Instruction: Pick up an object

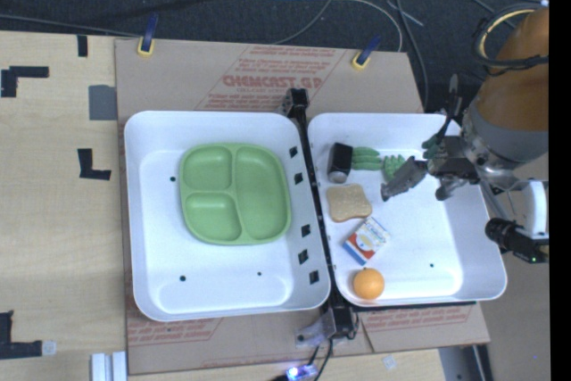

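We see the left bin [152, 281] holding a green divided plate [236, 194]. The right bin [464, 272] holds bread [348, 203], a small carton [367, 241], an orange [368, 284], a black cylinder [340, 161] and perhaps a green brush [375, 161]. The end effector [417, 178] hovers open above the bin, gripping nothing.

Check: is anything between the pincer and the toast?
Nothing visible. The pincer sits over bare bin floor, right of the toast. The green toy lies farther back, off that line.
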Tool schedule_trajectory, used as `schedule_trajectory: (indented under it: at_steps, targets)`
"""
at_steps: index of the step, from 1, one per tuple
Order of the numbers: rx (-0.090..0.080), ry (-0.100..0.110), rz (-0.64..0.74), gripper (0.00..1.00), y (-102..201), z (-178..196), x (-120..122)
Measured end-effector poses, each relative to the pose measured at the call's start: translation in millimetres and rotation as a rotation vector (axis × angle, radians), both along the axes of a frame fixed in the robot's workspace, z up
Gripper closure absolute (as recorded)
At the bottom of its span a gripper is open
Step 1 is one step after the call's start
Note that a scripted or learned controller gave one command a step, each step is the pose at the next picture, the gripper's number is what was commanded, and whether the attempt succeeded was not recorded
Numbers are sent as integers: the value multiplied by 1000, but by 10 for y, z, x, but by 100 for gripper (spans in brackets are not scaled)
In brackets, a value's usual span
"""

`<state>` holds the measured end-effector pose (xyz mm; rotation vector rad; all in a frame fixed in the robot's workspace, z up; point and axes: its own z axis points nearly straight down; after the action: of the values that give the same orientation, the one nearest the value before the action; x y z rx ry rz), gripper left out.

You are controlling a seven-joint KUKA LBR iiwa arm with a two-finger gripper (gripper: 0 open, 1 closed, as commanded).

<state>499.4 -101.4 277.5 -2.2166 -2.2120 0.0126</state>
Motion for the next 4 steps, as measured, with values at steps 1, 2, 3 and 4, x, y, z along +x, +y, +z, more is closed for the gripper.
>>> schedule_trajectory:
  at_steps: [1,2,3,4]
  targets:
    - [-1,-11,4,0,3,58,18]
    - [-1,-6,2,0,-49,-546,-49]
    - [-1,-6,3,0,43,-1049,-16]
    - [-1,-5,2,0,-51,-1559,-20]
